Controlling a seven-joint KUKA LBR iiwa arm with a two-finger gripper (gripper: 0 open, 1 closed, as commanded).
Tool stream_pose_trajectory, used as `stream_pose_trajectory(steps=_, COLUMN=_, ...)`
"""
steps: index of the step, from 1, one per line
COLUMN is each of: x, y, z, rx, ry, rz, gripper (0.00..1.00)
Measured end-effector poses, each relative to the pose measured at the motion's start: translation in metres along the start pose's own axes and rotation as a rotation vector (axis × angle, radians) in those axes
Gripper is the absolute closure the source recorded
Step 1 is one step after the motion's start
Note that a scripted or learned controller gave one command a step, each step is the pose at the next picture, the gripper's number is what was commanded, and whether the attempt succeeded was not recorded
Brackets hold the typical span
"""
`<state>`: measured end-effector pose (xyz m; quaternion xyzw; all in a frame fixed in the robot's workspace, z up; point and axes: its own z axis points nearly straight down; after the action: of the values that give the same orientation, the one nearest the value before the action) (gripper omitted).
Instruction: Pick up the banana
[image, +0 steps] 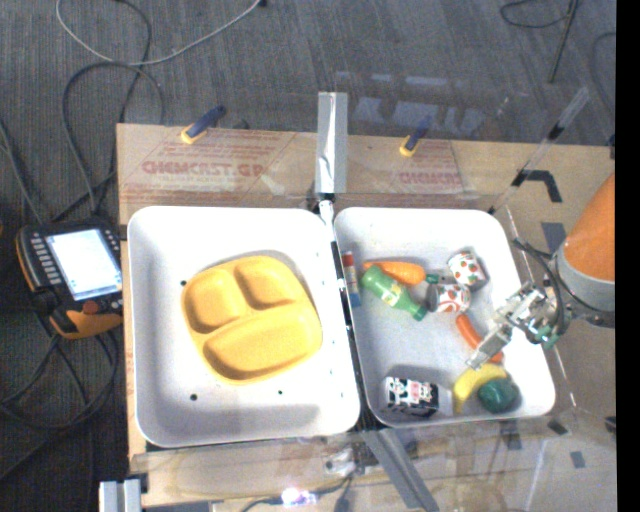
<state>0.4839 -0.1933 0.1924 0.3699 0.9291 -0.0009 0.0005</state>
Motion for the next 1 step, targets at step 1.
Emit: stream_pose_trajectory(steps=1, x=0.0297, y=0.0361, z=0.0671, rx=-0.004, ry=-0.013, rz=-0.124, gripper=0.00)
